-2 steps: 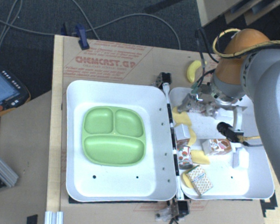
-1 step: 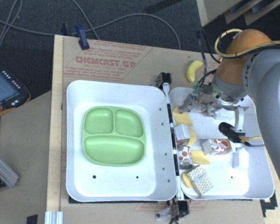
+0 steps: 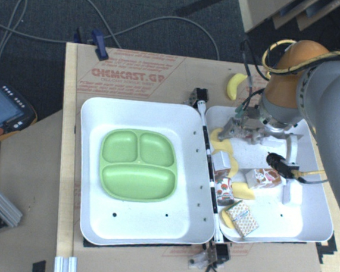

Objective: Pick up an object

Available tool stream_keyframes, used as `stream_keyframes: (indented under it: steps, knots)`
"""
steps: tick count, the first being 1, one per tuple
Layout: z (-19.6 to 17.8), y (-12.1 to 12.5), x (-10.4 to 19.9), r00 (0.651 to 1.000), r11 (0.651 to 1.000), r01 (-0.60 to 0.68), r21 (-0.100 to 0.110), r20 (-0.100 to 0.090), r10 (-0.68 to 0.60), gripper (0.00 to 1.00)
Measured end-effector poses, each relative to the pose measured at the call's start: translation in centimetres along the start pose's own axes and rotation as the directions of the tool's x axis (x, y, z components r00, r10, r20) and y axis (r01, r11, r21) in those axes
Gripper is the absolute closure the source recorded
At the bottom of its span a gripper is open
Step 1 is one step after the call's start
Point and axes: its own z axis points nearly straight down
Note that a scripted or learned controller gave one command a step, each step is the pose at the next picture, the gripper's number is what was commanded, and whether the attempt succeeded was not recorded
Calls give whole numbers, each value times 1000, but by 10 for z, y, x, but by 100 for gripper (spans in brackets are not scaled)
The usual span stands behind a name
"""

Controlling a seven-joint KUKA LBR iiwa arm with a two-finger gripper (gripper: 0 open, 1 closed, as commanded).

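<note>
arm (image 3: 336, 88) cut off at right edge, gripper (image 3: 260, 132) tips blurred (state unclear), small packets' (image 3: 243, 219) labels unreadable

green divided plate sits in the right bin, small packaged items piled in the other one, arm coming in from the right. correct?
Not quite. The camera view shows the green divided plate in the left bin, not the right. The small packaged items are piled in the right bin, and the arm does come in from the right, above that bin.

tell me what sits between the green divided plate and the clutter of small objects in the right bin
In the camera view, the two bins' adjoining white rims and a dark strip with clips lie between the green plate and the small packets.
</note>
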Motion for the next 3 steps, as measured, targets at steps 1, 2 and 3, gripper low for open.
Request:
stream_keyframes:
  steps: [1,2,3]
  knots:
    - [0,-4,5,1000,1000,0,0,0,0,0]
    - [0,12,-1,1000,1000,0,5,-2,0,0]
    - [0,8,6,1000,1000,0,0,0,0,0]
